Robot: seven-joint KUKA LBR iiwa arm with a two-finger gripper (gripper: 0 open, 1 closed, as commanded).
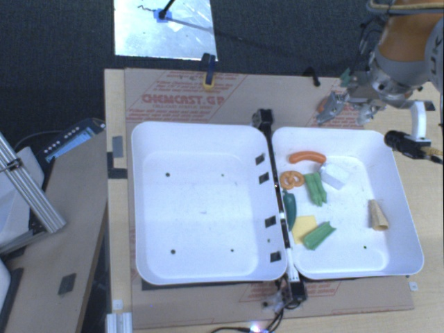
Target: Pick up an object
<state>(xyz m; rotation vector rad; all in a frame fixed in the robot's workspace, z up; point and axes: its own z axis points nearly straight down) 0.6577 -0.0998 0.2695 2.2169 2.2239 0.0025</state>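
Gripper [345,107] and wrist hang at the upper right of the camera view, above the far edge of the right-hand bin [402,207], over the brown cardboard sheet [180,92] rather than over the bin's contents; whether it is open or closed cannot be told from this angle, and nothing can be seen held in it. Reading from the left, a grey side table [62,207] carries a metal rail and a dark control box with a blue face [73,139]. Further back lies a shiny silver sheet [165,19] on the dark floor. Next comes the left-hand bin [201,207], a shallow white tray with a bare floor marked by a few small dark dots. A black clip strip [274,186] runs down the seam where the two bins meet. Just right of that seam, in the right-hand bin, sit an orange pretzel [292,180], a dark green pepper [289,205] and a yellow wedge [303,228], with a green bean-like piece [318,236] touching the wedge's right side. An orange sausage [306,157] lies toward the far wall, a light green piece [316,188] sits beside the pretzel, and a white block [334,178] rests just right of it. A tan bread-like piece [377,215] lies well apart, near the right wall. All these objects are below and left of the gripper, none touching it.
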